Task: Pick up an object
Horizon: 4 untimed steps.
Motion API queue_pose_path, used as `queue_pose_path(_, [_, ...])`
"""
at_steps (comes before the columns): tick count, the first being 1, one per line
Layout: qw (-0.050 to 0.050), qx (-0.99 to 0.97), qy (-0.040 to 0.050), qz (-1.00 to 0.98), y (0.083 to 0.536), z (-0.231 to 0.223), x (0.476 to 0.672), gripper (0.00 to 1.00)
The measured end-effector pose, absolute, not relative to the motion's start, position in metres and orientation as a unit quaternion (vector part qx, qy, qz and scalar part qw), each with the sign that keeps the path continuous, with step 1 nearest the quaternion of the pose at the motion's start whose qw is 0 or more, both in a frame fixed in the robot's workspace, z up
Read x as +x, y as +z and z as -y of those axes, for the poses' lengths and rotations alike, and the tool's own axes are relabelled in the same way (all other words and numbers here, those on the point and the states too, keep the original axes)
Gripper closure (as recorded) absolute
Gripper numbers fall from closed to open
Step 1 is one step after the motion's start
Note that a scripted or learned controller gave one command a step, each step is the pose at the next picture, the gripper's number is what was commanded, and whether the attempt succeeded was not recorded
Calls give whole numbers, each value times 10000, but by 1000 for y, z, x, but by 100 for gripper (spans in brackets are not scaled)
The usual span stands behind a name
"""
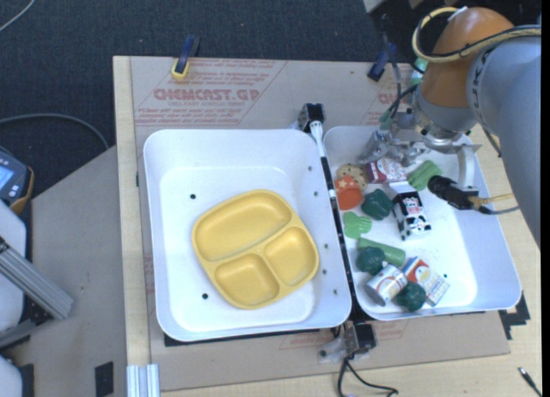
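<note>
The right bin point(481, 249) holds several small things. Near its far end lie a red-and-white packet point(388, 172), a tan round piece point(349, 174) and an orange-red piece point(348, 194). My gripper point(392, 149) hangs low over the far end of this bin, just above the red-and-white packet. A light green piece point(424, 173) lies to its right. Further forward are a dark green lump point(375, 205), a black-and-white toy point(411, 214), a green stick point(383, 249), a small can point(387, 284) and a red-and-white box point(426, 277).
The left bin point(172, 172) holds a yellow divided plate point(254, 247). A black clip point(311, 115) sits at the far end of the rim between the bins. The arm's grey and orange body point(481, 60) covers the right bin's far right corner.
</note>
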<state>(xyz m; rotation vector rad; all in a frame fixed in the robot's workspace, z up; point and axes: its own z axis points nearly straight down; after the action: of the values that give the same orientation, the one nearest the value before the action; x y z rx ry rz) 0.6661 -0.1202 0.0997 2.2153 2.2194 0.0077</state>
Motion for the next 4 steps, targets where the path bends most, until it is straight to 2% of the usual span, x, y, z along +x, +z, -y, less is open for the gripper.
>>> queue_pose_path(1, [26, 7069, 16, -7073, 143, 120, 668, 100])
queue_pose_path(2, [33, 7072, 17, -7070, 195, 126, 662, 100])
queue_pose_path(3, [30, 7069, 17, -7074, 228, 127, 663, 100])
queue_pose_path(4, [-26, 7060, -9, -7082, 217, 85, 626, 100])
